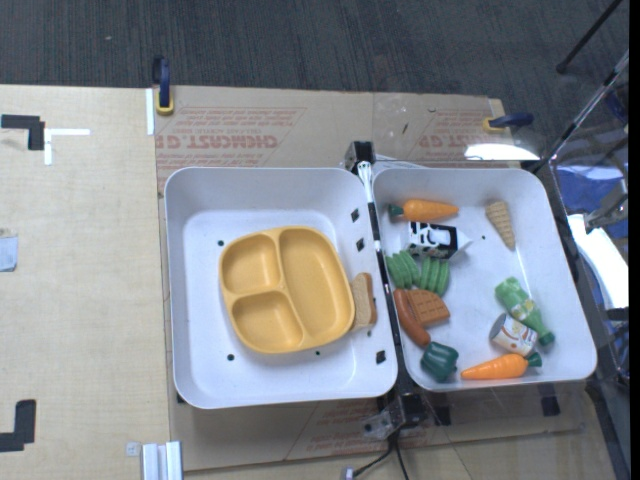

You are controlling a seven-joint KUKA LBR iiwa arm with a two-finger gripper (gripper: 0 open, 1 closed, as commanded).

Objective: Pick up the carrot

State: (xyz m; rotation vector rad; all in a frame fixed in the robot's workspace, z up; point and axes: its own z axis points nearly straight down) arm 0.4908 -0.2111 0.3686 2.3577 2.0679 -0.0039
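Two carrots lie in the right bin (560,258). One orange carrot (427,210) with a green top rests near the bin's far left corner. A second orange carrot (496,368) lies along the near edge, its green end pointing right.
The left bin (190,298) holds a yellow divided plate (285,289) with a slice of bread (362,301) beside it. In the right bin are a black-and-white carton (434,238), green beans (418,271), a sausage with toast (418,313), a green pepper (439,361), a can (513,337), a green bottle (523,308) and a cone (501,223).
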